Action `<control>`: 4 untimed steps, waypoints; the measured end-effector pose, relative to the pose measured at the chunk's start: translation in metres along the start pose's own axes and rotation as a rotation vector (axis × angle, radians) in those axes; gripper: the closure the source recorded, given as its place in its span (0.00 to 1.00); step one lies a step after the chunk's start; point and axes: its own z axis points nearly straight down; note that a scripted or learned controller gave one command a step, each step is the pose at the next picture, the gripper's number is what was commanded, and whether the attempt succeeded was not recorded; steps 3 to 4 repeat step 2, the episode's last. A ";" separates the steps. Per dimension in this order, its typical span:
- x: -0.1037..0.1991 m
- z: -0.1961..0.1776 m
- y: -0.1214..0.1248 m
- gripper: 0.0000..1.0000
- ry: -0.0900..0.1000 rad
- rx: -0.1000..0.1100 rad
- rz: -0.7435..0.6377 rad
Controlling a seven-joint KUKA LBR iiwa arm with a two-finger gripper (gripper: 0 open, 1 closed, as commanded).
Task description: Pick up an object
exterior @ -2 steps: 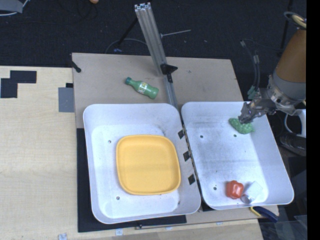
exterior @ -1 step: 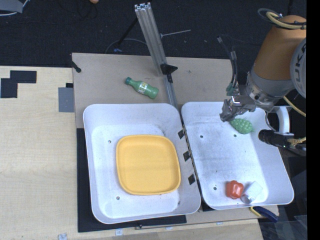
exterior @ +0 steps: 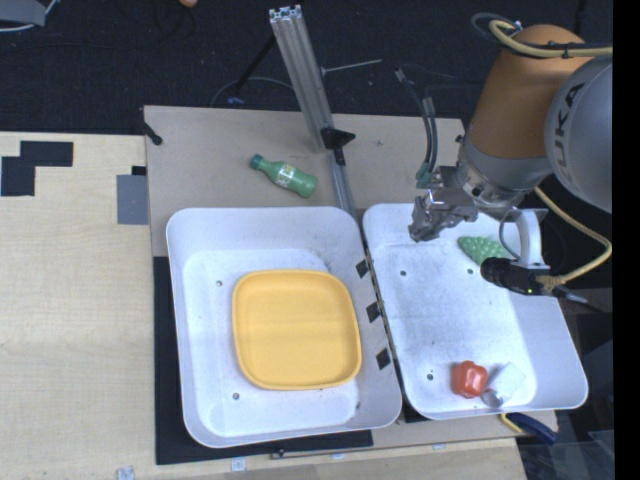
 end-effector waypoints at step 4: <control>0.101 0.027 0.013 1.00 0.000 0.002 0.001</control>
